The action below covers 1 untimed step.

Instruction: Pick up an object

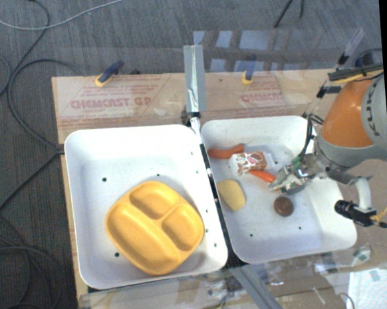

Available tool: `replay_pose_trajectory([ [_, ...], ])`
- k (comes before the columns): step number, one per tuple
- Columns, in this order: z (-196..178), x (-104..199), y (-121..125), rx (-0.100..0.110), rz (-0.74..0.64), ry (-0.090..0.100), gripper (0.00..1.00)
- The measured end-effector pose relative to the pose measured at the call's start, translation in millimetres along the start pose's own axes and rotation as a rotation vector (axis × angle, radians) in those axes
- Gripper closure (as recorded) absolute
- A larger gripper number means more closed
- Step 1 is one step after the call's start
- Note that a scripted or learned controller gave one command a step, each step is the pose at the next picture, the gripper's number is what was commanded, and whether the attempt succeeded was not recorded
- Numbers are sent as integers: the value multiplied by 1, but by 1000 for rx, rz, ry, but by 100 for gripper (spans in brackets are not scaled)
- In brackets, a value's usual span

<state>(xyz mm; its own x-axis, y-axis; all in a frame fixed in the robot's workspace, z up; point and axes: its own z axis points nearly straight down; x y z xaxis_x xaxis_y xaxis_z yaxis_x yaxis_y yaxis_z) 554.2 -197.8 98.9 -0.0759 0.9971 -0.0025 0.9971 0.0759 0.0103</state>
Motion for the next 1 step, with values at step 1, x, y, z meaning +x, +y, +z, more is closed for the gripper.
replay_pose_trajectory([
  [1, -94, 51, 26, 14, 304, 0, 100],
])
